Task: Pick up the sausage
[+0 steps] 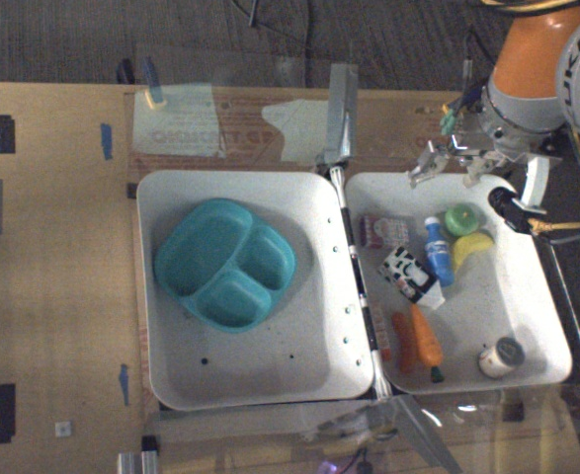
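Sausage (401, 342), reddish-brown, is seen lying in the right bin (537, 294) near its front edge, well below and slightly left of the jaws (455, 169), touching an orange carrot (427, 337) on its right. The jaws are shown spread open with nothing between them, poised over the bin's rear rim. Between jaws and sausage, a blue bottle (437, 253) and a black-and-white carton (409, 274) are found. A teal divided plate (225, 263) is held in the left bin (166, 363), far to the left.
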{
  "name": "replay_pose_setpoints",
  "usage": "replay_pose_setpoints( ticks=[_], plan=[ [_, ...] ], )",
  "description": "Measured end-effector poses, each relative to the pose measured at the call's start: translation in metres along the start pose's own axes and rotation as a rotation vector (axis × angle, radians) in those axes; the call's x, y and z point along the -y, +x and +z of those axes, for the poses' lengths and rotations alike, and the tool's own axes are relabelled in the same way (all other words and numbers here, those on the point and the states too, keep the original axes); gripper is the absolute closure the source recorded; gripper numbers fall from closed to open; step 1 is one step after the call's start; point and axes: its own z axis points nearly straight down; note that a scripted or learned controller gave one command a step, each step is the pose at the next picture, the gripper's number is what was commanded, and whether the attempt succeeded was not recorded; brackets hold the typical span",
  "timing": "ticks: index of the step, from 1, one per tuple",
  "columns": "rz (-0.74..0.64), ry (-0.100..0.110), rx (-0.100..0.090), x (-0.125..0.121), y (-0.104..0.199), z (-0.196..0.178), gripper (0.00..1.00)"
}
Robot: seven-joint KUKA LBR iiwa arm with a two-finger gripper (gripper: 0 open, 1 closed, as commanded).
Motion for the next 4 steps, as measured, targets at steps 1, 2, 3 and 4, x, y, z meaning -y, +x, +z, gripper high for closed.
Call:
replay_pose_setpoints(
  ticks=[1, 2, 3, 4],
  plan=[
    [0.045, -0.014, 0.001, 0.026, 0.023, 0.108, 0.0],
    [0.046, -0.02, 0.003, -0.006, -0.072, 0.114, 0.0],
    [0.042, -0.026, 0.003, -0.008, -0.07, 0.101, 1.0],
    [0.263, -0.003, 0.002, 0.0, -0.057, 0.074, 1.0]
  ],
)
